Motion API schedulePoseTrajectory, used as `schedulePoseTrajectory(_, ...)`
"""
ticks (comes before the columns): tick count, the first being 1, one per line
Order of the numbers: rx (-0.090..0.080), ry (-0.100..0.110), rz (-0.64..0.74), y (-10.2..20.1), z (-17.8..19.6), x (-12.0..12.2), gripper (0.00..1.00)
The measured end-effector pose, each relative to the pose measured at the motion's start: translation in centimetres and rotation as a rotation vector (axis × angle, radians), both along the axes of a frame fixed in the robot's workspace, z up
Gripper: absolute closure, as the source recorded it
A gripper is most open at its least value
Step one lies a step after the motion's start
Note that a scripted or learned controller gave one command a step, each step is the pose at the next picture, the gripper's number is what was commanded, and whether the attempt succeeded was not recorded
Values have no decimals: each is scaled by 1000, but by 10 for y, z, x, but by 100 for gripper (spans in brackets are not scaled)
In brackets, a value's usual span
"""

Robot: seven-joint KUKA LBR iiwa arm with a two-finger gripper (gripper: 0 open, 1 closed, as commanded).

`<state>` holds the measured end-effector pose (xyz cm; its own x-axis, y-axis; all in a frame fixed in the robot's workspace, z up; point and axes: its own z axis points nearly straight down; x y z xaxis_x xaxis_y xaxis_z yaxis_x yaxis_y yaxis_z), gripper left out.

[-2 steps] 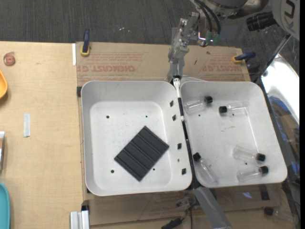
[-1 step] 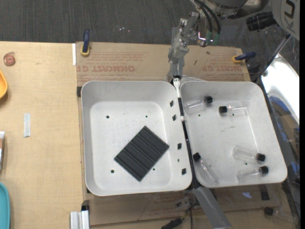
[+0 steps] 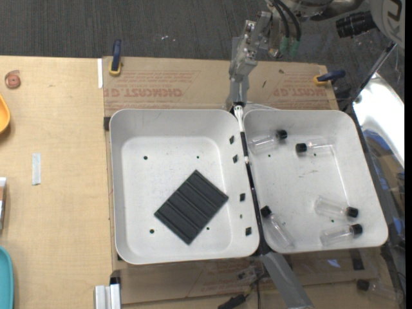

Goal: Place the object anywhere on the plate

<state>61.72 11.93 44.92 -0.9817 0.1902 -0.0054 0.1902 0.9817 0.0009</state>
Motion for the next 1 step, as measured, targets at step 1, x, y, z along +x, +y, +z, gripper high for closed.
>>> schedulePoseTrajectory(1, 0, 0, -1, 0, 0, 0, 0)
